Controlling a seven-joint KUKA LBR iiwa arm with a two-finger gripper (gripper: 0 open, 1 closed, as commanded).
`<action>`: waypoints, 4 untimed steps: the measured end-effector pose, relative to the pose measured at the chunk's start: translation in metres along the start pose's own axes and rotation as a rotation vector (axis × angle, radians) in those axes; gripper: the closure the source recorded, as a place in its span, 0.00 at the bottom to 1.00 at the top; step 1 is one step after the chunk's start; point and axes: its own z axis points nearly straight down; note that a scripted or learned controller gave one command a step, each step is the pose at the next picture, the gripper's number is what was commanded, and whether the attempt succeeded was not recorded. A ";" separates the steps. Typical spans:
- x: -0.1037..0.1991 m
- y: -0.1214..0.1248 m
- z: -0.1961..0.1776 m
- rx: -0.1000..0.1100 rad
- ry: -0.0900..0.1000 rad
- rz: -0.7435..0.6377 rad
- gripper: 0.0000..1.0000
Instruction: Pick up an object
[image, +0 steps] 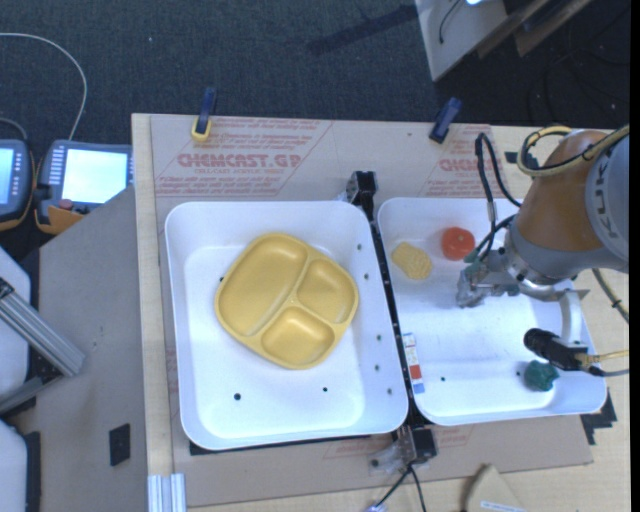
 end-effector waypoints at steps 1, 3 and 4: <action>0.005 0.009 -0.048 -0.004 -0.001 -0.003 1.00; 0.020 0.000 -0.156 -0.007 -0.002 -0.004 1.00; 0.067 -0.001 -0.150 0.002 0.002 -0.007 1.00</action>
